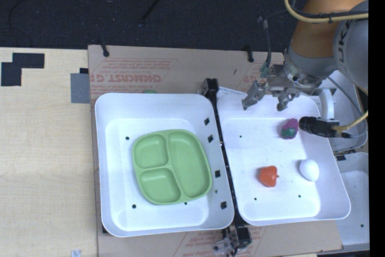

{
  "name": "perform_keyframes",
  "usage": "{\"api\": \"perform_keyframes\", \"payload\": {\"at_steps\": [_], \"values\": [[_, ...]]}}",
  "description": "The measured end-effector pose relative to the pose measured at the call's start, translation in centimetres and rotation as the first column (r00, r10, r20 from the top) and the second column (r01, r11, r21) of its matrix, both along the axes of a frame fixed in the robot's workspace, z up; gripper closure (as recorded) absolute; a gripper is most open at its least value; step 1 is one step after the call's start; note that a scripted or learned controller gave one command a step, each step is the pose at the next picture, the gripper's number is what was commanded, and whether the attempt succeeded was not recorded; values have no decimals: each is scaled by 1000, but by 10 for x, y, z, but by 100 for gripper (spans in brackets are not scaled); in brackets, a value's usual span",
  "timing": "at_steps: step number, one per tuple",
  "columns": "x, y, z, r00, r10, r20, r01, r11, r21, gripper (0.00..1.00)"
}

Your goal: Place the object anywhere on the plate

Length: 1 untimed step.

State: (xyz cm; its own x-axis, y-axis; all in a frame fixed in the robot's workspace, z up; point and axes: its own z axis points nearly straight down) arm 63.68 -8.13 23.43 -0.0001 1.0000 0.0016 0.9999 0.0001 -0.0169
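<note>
Camera view, gripper (268,99) over right bin's (337,201) far rim, fingers spread, pinching nothing; purple object (290,128) blurry, green plate (172,166) unobstructed.

From my station I see two white bins side by side on the bench. The left bin (114,129) holds a green plate (171,165) with three compartments, lying flat near the middle. The right bin (325,204) holds three small things: a purple and green object (290,128) near the far right, an orange-red object (268,176) toward the middle, and a white egg-shaped object (309,170) to its right, all apart from one another. My gripper (268,99) hangs above the far edge of the right bin, fingers spread apart with nothing between them. Brown cardboard (156,72) lies under both bins.
</note>
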Motion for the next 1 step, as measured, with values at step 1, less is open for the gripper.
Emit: {"api": "perform_keyframes", "payload": {"at_steps": [1], "values": [[2,0,9,1000,1,13,-1,1000,-1,0]]}}
